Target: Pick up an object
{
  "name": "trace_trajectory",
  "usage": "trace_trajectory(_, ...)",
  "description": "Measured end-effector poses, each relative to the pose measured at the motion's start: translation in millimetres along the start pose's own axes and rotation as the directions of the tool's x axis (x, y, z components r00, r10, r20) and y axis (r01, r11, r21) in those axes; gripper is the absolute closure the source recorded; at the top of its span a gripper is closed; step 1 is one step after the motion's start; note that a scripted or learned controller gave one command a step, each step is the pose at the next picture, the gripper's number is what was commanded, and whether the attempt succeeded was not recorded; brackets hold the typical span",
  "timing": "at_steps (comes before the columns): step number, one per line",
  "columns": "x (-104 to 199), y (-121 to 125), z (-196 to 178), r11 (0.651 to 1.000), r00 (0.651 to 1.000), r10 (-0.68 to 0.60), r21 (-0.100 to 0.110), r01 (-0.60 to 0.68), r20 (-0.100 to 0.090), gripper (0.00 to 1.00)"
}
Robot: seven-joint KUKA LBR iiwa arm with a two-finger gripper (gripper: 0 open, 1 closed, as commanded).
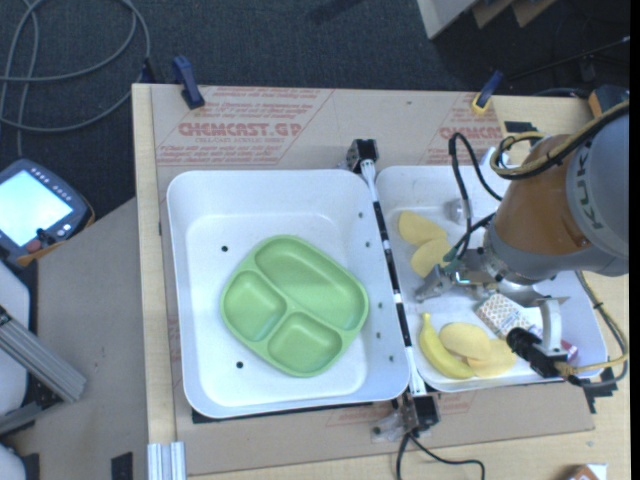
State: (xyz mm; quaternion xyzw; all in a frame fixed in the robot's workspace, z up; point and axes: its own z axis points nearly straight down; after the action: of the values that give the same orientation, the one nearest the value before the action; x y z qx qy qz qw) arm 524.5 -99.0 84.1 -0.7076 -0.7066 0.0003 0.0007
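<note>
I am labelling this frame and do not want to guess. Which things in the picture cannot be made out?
Camera view:
- The right bin: its right part is hidden under the arm.
- The patterned packet: the arm covers one end, and its print is too small to read.
- The gripper: small and dark here, so whether it touches the pale yellow pieces beside it cannot be told.

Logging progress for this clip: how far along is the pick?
Done: the gripper is down in the right bin, next to the pale yellow pieces. In hand: nothing visibly held. Left: the grasp and lift; the banana and the green tray both lie in their bins.
</note>
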Motion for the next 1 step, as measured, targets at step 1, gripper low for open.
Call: trace_trajectory(1,-43.0,115.5,-35.3,1.0,1.0,-0.002,-0.004,0.002,0.002,0.0)
